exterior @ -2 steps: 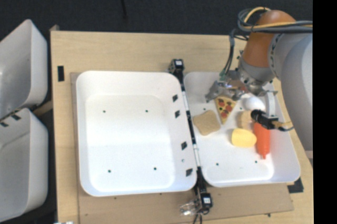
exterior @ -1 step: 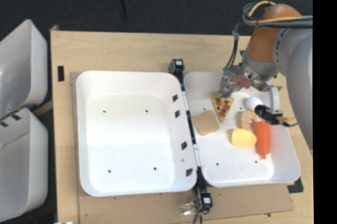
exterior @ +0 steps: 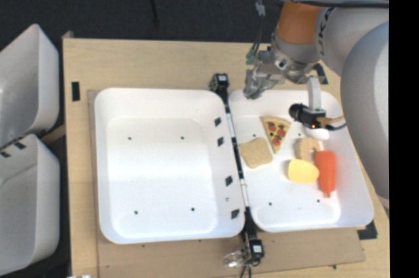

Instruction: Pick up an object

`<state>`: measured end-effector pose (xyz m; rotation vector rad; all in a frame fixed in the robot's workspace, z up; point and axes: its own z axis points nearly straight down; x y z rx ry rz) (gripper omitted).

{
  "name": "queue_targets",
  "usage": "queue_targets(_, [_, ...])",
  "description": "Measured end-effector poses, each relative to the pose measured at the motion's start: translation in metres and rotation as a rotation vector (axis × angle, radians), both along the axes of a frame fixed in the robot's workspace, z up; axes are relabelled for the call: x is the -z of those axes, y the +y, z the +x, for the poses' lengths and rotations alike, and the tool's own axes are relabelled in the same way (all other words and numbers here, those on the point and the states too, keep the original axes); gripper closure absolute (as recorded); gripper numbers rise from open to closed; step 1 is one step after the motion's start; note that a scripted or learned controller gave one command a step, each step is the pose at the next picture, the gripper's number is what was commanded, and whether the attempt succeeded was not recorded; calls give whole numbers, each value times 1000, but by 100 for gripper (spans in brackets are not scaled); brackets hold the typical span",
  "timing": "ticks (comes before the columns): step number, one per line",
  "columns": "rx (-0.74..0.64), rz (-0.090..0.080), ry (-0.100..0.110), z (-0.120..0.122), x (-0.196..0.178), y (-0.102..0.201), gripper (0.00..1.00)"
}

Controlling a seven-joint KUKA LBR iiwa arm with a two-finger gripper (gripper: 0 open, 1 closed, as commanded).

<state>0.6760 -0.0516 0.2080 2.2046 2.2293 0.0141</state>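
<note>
So we're looking down on the arm (exterior: 353, 41) coming in from the right side of the view; the big grey link fills the right edge and the orange band (exterior: 308, 2) sits up top, just above the wrist; cables loop over that orange part; below it the wrist narrows into a grey metal housing, and the gripper (exterior: 252, 90) points down and a bit to the left; we see its tip as a small dark-grey lump at the bottom of the housing; honestly we can't make out how it's set from this angle, too small and too blurry.
</note>
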Motion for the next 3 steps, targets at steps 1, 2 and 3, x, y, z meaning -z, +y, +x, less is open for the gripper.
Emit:
queue_targets(1, [16, -5, 10, -59, -10, -45, 100])
queue_targets(2, [2, 0, 2, -53, -71, 32, 100])
queue_targets(3, [7, -1, 12, -116, -88, 47, 100])
